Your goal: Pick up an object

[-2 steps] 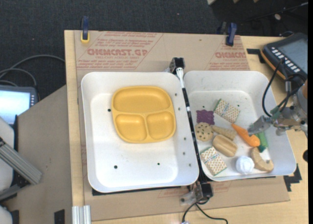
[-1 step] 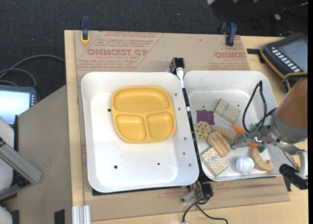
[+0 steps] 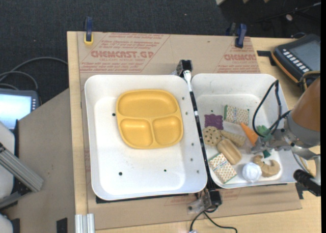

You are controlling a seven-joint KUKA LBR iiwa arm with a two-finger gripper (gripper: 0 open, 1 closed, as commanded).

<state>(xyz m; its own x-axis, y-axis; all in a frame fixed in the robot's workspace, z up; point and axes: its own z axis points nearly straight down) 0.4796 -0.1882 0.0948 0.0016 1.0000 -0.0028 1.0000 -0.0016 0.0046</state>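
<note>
The right bin (image 3: 232, 78) holds several small items: a purple piece (image 3: 214, 121), a patterned cracker (image 3: 236, 114), an orange carrot (image 3: 248, 132), a round cookie (image 3: 211, 135), a tan bread roll (image 3: 229, 150), a patterned square (image 3: 222, 168), a white round item (image 3: 250, 172) and a tan ring-shaped piece (image 3: 270, 167). My gripper (image 3: 264, 146) reaches in from the right and hangs low over the bin's right part, between the carrot and the ring-shaped piece. A small green item (image 3: 262, 130) sits just beside it. I see nothing clearly held.
The left bin (image 3: 102, 166) carries a yellow three-compartment tray (image 3: 149, 117). A black cable loops over the right bin's right wall (image 3: 277, 105). A tablet (image 3: 300, 56) lies at the far right. Blue clamps (image 3: 240, 34) hold the brown board at the back.
</note>
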